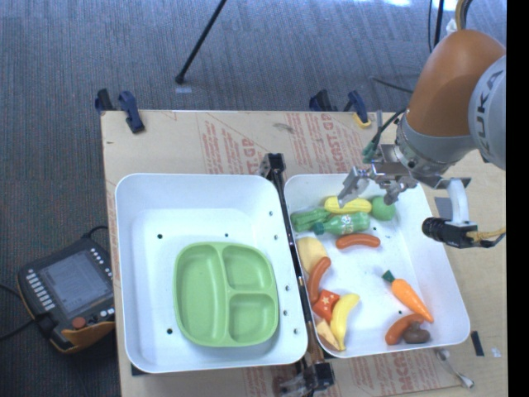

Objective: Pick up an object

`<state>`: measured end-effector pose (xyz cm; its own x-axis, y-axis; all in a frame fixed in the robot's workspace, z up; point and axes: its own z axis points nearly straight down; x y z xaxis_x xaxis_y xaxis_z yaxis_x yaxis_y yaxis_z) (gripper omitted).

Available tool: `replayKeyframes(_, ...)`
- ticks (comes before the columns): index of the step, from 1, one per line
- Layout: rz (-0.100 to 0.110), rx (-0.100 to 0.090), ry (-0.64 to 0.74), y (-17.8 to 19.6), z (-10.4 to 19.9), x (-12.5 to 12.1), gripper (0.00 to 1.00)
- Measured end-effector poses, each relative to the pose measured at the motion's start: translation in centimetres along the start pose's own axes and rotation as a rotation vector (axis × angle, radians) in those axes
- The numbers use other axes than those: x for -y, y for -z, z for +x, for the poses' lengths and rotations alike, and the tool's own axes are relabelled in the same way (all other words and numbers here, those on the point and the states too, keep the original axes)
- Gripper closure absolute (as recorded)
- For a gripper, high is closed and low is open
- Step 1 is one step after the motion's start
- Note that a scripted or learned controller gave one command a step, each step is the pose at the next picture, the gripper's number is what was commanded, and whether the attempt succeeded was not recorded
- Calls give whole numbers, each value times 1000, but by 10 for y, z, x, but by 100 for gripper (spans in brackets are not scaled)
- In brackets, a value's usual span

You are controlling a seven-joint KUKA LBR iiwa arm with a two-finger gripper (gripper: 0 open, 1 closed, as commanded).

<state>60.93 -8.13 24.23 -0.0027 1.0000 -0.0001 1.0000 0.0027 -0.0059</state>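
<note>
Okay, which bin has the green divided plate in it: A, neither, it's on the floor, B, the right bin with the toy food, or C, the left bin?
C: the green plate lies flat in the left bin, while the right bin holds the toy food.

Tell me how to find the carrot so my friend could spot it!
Look in the right white bin, the one full of toy food. Near its lower right corner lies the carrot, just above a brown sausage. It is the only pointed orange piece with a green top.
</note>
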Motion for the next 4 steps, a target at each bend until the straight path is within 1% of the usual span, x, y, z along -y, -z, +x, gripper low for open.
replayKeyframes(1,5,-3,-64,-95,-47,45,0)
replayKeyframes(2,2,-4,341,-156,-98,94,0)
replayKeyframes(3,6,-8,338,-150,-98,94,100)
replayKeyframes(4,6,-8,338,-150,-98,94,0)
